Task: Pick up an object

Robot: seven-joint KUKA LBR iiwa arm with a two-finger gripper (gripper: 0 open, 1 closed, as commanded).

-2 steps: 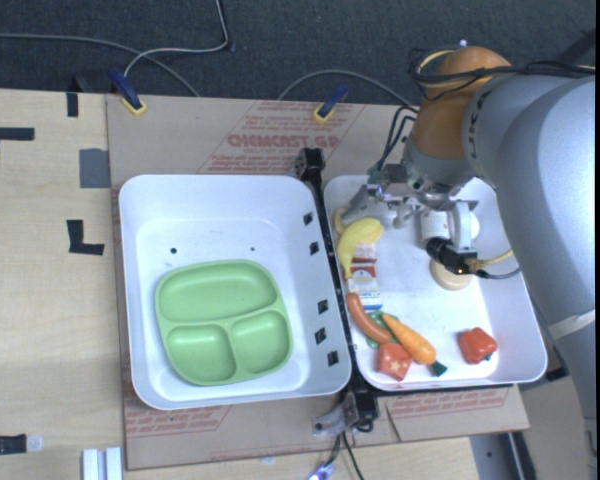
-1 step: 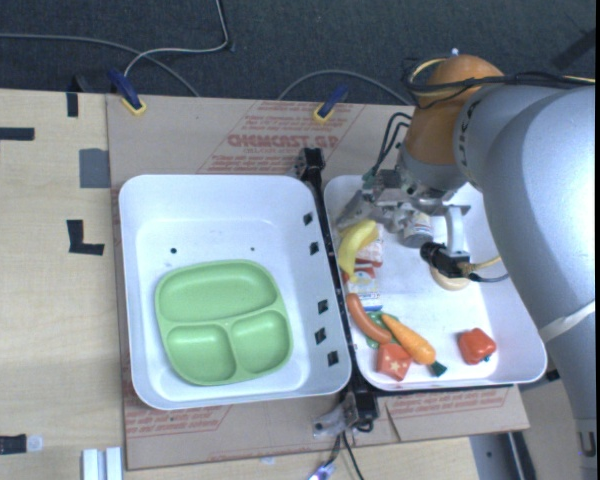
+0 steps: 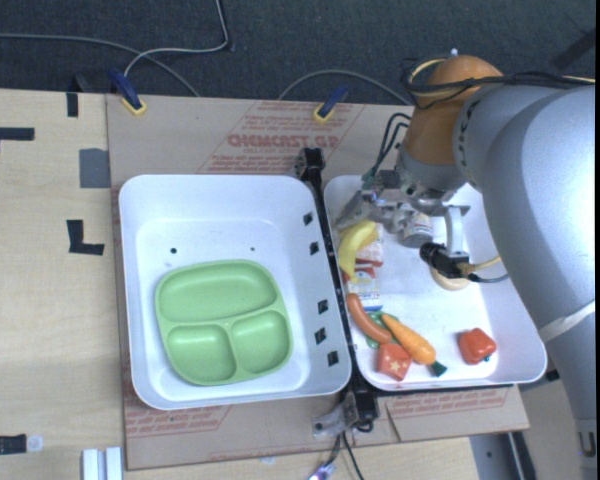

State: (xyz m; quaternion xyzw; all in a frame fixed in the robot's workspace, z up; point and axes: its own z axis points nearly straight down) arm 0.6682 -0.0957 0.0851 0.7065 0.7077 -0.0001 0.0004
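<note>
- The right-hand white bin [image 3: 500,313] holds the candidates for picking: a toy banana [image 3: 356,245] against its left wall, a small printed packet [image 3: 369,268] just below and touching the banana, a toy hot dog or sausage [image 3: 366,321], a toy carrot [image 3: 410,337] lying slantwise beside it, a red strawberry-like piece [image 3: 394,363] at the carrot's lower end, and a red pepper-like piece [image 3: 476,345] on its own nearer the bin's right side.
- Judged by their look, these are play-food pieces: light, stiff, smooth plastic, probably a little slippery, not fragile.
- The banana is nearest the gripper [image 3: 405,211]. Its curve and its closeness to the wall make it awkward; a hold across its narrow middle seems best.
- The carrot and sausage are long and thin, so a grip across the short axis at mid-length should suit; they lie close together, which could crowd the jaws.
- The red pepper-like piece stands well apart from the rest and looks the easiest to close on from above.
- The left white bin [image 3: 140,228] carries a green divided plate [image 3: 223,320], flat and low, hard to pinch except at its rim.
- The arm [image 3: 540,198] reaches in from the right, its orange band [image 3: 442,108] above the wrist, the wrist bent down over the upper part of the right bin.
- The gripper hangs just above and right of the banana. Whether the jaws are spread or closed cannot be told; no object is seen between them.
</note>
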